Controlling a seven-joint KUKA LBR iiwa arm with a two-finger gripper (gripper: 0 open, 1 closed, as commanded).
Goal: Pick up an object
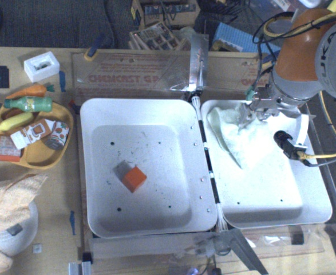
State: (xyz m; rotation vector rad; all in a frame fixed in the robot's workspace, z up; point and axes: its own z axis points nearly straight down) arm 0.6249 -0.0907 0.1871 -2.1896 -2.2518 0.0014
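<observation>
An orange block [135, 178] lies in the left bin [99, 125], a little left of its middle, with its grey shadow beside it. A pale, whitish-green cloth [232, 139] lies crumpled in the back left part of the right bin [282, 205]. My gripper [250, 117] hangs low over the cloth's upper edge, at or very close to the fabric. The grey arm with its orange band [296, 44] rises behind it to the upper right.
A black cable plug [287, 142] with a yellow lead hangs beside the gripper over the right bin. Left of the bins stand a yellow bowl [47, 156] of toy food, a beige cloth [10, 202] and a small white box [42, 66]. A clear panel [139, 73] lies behind the bins.
</observation>
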